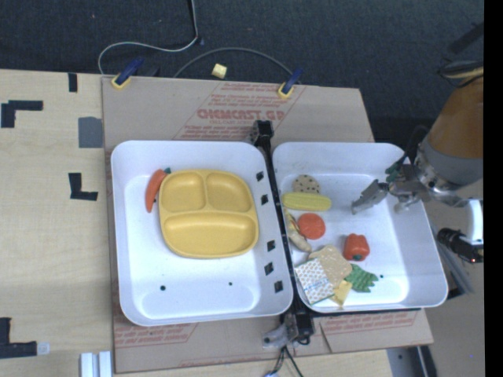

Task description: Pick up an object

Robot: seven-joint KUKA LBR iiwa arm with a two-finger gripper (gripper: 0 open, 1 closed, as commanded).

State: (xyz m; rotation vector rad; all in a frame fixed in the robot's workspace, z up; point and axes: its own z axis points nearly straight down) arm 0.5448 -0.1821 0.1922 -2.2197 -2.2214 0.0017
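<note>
We see the fingers [376, 195] hanging over the upper right of the right bin [393, 151], spread apart with nothing between them. The objects lie to their left and below — a cookie [306, 184], a corn cob [307, 202], a red tomato [312, 226], a red pepper [356, 247], crackers [322, 273] and a green leafy piece [362, 278] — none touching the fingers. In the left bin [130, 234] rests a yellow divided plate [209, 213] with a carrot [154, 188] just beside it. Both bins sit on the tabletop [47, 234].
</note>
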